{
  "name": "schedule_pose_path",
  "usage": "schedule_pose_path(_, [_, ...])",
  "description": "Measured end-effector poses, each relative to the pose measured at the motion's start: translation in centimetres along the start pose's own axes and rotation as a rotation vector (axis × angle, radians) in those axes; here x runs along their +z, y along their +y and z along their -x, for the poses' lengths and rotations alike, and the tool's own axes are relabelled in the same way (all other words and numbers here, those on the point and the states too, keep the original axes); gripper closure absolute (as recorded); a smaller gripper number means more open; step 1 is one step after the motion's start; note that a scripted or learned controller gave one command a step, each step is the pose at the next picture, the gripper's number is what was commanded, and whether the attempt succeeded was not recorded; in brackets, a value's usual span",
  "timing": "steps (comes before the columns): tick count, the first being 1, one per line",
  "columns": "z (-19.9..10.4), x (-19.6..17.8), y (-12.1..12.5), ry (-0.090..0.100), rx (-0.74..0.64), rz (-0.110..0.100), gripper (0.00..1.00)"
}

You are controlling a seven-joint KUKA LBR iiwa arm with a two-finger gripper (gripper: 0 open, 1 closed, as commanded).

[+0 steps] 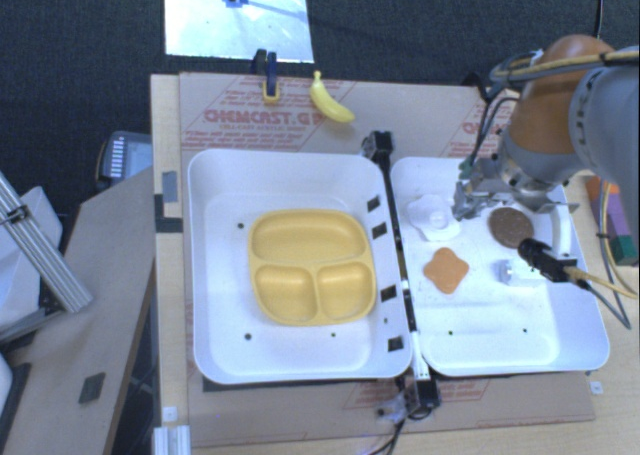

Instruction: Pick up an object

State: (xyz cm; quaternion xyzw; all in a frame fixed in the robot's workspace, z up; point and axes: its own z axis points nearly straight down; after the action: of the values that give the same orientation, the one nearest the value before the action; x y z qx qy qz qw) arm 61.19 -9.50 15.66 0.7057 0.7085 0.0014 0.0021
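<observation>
Crowding the hand [468, 205]: white cup [432, 216], brown disc [511, 227], orange piece [446, 270].

- Orange piece [446, 270]: flat, lobed, biscuit-like shape; lies flat on the floor of the right bin [500, 343], near its left side, just below the white item.
- Brown disc [511, 227]: round, dark brown, cookie-like; lies flat in the right bin's upper middle, to the upper right of the orange piece.
- White item [432, 217]: small, pale, hard to make out against the bin floor; lies at upper left of the right bin.
- Small grey piece [503, 270]: tiny, metallic-looking; lies just right of the orange piece, apart from it.
- Yellow tray [308, 266]: rounded, three compartments, upright; lies in the middle of the left bin [220, 343].
</observation>
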Motion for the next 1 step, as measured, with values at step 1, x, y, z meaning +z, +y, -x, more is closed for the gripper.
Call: schedule_pose_path(1, [-0.47,-5.97,0.99,0.0,-0.002,0.003,1.0])
